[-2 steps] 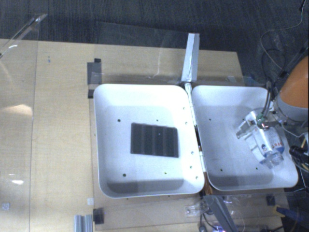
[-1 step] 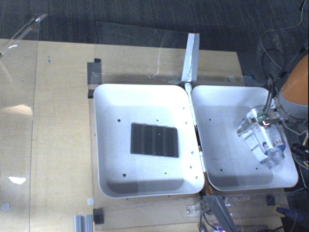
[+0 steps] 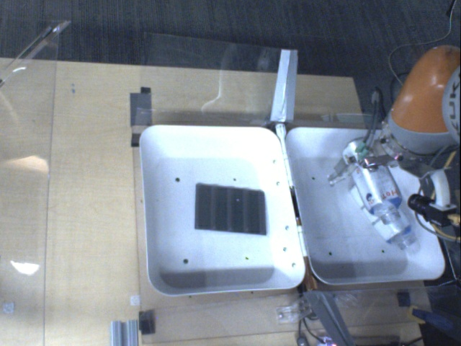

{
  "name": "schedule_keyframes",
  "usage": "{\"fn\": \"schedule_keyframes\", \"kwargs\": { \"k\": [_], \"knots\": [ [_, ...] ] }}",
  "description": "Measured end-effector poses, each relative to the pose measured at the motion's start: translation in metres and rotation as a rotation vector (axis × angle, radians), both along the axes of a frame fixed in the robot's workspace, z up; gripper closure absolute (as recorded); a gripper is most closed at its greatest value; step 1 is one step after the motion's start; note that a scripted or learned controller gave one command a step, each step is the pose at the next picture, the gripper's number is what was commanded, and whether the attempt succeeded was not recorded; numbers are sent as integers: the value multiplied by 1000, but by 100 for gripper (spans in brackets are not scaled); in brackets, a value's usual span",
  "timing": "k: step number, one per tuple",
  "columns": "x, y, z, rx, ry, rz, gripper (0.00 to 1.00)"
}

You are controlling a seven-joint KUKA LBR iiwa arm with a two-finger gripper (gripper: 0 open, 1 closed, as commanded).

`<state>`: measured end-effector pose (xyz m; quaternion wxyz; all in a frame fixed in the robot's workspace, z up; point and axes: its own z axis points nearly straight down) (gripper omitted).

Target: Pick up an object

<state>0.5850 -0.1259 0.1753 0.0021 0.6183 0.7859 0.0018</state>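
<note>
Gripper: the gripper point(image 3: 354, 163) is seen at the upper right of the frame, low over the right bin; thin metal fingers point(image 3: 338, 174) are spread toward the lower left, and whether they are apart or closed cannot be told from this view
Object: a clear plastic bottle point(image 3: 380, 200) is laid on its side on the floor of the right bin, slanted from upper left to lower right, its white-capped end close under the gripper (contact between the two cannot be judged)
Arm: the grey wrist with its orange band point(image 3: 426, 92) is brought in from the right edge of the frame, above the upper right corner of the bin
Right bin: the right bin point(image 3: 317, 215) is occupied by the bottle alone, as far as can be made out
Left bin: the left bin point(image 3: 166, 193) is set beside it, a dark ribbed rectangular pad point(image 3: 231, 209) lying flat near its middle, well apart from the gripper
Progress: the bottle is judged to be resting on the bin floor, not lifted; the approach appears made, while a secure grasp and the lift are left to be done
</note>
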Motion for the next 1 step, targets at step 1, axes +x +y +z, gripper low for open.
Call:
{"fn": "schedule_keyframes", "kwargs": {
  "k": [1],
  "knots": [
    [57,42,29,0,1,-30,100]
  ]
}}
